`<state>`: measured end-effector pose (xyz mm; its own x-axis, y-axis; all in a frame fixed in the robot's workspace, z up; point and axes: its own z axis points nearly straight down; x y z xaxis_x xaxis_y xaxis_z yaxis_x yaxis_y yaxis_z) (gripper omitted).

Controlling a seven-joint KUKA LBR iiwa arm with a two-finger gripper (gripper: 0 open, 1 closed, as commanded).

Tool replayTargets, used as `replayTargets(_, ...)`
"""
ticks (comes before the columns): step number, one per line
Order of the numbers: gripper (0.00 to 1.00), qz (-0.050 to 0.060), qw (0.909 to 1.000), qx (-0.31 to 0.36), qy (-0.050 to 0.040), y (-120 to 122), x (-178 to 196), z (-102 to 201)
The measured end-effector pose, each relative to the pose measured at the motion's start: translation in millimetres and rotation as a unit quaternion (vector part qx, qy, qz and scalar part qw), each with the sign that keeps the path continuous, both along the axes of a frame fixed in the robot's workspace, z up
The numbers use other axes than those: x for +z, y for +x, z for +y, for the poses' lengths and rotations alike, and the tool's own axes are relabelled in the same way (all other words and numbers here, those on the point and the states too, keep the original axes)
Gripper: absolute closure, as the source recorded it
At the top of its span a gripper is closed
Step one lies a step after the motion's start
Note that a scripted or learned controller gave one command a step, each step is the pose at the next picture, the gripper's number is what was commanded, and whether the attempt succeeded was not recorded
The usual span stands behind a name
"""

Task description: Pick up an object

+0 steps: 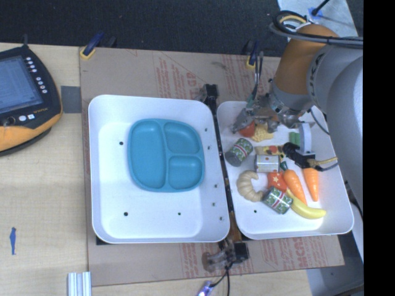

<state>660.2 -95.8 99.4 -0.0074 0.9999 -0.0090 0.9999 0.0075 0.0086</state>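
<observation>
Banana (307, 210) foremost; end effector (254, 121) among far toys, grip state unclear, fingertips obscured

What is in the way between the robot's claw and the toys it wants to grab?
Nothing visible is in the way. The gripper is already down at the far end of the right bin, right among the toys there, next to a small red piece. The can and croissant lie nearer the camera.
</observation>
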Motion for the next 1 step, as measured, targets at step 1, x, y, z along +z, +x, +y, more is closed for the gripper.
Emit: replayTargets(1,1.0,-0.001,1.0,0.001,-0.0001,1.1,12.9,-1.2)
